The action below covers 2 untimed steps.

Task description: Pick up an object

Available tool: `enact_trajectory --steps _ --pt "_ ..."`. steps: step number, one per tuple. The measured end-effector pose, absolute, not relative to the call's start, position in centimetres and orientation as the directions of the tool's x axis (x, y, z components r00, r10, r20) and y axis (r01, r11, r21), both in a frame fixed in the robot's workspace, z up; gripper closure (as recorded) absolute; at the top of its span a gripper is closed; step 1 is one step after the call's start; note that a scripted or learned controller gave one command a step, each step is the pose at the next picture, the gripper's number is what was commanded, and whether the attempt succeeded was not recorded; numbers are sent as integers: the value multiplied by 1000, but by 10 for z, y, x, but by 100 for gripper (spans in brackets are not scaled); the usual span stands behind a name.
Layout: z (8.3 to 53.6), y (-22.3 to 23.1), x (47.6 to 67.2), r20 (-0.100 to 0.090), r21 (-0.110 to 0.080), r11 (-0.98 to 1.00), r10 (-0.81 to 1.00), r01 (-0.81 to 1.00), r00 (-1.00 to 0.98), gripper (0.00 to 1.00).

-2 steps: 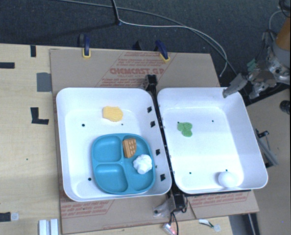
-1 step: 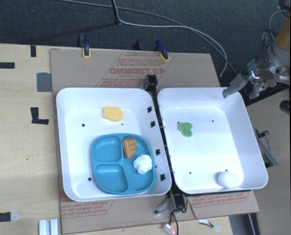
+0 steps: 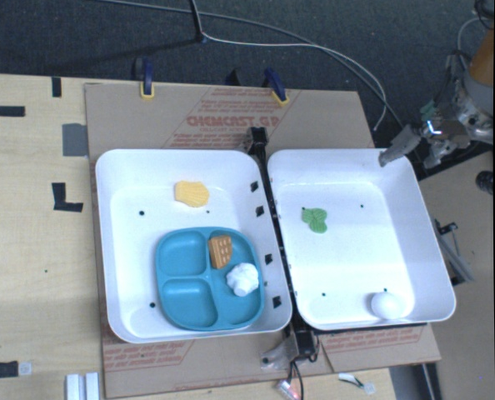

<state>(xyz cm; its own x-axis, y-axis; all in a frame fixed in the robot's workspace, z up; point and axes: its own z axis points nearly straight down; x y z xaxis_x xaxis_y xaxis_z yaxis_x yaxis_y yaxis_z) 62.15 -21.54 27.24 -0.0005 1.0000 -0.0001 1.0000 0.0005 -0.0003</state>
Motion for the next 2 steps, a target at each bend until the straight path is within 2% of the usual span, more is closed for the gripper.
enact_trajectory --steps 2 --pt "272 -215 622 0 0 1 1000 1000 -1 0"
